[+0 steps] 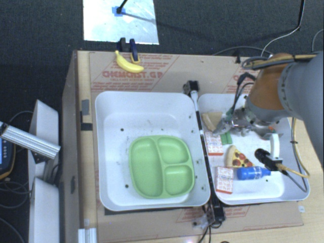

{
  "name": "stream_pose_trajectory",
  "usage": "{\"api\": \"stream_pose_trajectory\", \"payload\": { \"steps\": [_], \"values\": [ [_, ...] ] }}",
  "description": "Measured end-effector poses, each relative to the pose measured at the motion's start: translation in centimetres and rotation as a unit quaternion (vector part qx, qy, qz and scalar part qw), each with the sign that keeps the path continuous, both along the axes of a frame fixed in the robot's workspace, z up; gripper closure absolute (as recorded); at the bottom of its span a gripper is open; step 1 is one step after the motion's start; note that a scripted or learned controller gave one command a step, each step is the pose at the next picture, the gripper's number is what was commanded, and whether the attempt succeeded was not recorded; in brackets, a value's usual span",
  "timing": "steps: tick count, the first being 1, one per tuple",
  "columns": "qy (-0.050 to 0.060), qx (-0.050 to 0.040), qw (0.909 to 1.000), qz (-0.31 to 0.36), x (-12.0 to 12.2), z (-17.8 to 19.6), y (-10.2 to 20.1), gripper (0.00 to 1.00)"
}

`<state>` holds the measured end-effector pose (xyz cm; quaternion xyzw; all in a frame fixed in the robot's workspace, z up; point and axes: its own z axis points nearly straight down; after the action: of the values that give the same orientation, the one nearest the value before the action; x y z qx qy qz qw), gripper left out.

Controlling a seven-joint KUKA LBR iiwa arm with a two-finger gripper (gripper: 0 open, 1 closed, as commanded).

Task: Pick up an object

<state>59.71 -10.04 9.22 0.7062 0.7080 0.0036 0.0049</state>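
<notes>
- The grey arm (298,87), with its orange band (264,91), reaches in from the right over the far half of the right bin (253,199).
- The gripper (232,127) sits low in that bin, towards its far left part. The view is too cluttered there to tell whether it is spread, pressed together or pinching anything.
- A small green piece (226,137) lies right at the gripper's tip, on its near side. It cannot be told whether the two touch.
- A tan wedge (212,119) rests in the far left corner of the right bin, just left of the gripper.
- A white and red packet (214,145) lies along the bin's left wall, just near of the green piece.
- A toy pizza slice (238,158) lies near the middle of the right bin, to the right of that packet and apart from the gripper.
- A blue bottle (253,173) lies on its side just near of the pizza slice.
- A second packet (224,180) sits at the blue bottle's left end, close to the near left corner of the bin.
- The left bin (114,135) holds a green divided plate (162,166), lying flat towards its near right part.
- A yellow banana (127,63) lies on the cardboard-topped bench (167,71), beyond the far edge of the left bin and well apart from the arm.
</notes>
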Motion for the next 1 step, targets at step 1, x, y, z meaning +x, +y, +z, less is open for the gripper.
{"api": "stream_pose_trajectory", "payload": {
  "steps": [1],
  "values": [
    [-0.004, -0.0022, 1.0, -0.002, -7.33, -0.15, 0.55, 0.0]
  ]
}}
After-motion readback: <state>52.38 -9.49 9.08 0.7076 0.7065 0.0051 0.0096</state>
